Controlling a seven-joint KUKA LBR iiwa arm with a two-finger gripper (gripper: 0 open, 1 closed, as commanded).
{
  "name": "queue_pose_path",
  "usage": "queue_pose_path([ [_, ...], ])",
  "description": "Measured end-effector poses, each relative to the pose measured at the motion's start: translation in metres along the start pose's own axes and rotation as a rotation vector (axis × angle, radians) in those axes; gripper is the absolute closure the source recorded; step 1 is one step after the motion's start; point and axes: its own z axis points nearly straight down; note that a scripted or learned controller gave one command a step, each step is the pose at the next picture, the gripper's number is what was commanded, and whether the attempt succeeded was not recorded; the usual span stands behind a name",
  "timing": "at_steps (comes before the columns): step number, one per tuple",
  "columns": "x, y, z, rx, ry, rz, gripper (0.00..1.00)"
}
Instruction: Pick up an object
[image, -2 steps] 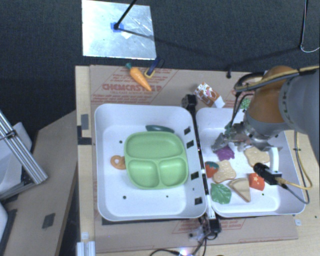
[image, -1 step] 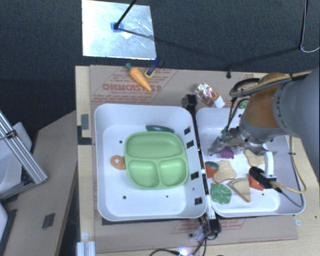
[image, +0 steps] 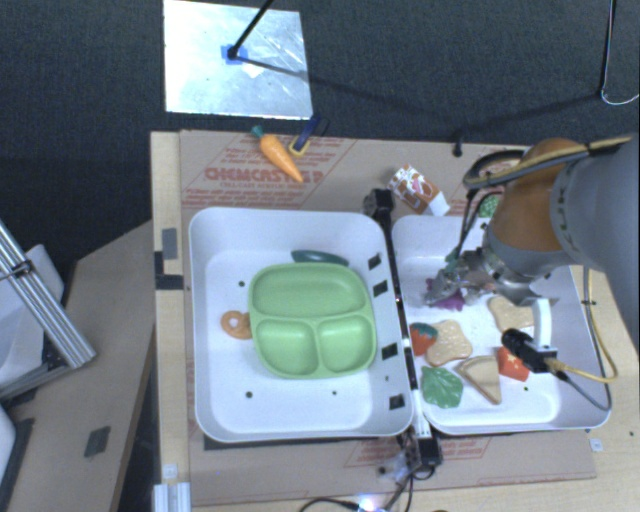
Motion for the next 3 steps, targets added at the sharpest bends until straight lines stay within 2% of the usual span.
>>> queue_pose_path([
  [1,0.002,-0.003,-0.062,-0.004,-0.001,-0.003,1.0],
  [2,-0.003,-0.001,-0.107,-0.002,-0.001,-0.002,1.0],
  [3,-0.003,0.001,-0.13,-0.001,0.0,-0.003,1.0],
])
